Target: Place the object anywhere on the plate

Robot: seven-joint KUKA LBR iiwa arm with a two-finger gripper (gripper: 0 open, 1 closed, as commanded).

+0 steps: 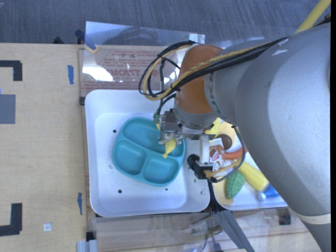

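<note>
Jaws clamped on yellow object [169, 147] over plate [131, 154].

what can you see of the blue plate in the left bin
The blue plate looks like smooth plastic, teal-blue, rounded, divided by raised ridges into three compartments. It lies flat and upright on the floor of the left white bin, toward its right side. The gripper hangs over its right edge with something small and yellow below it.
</note>
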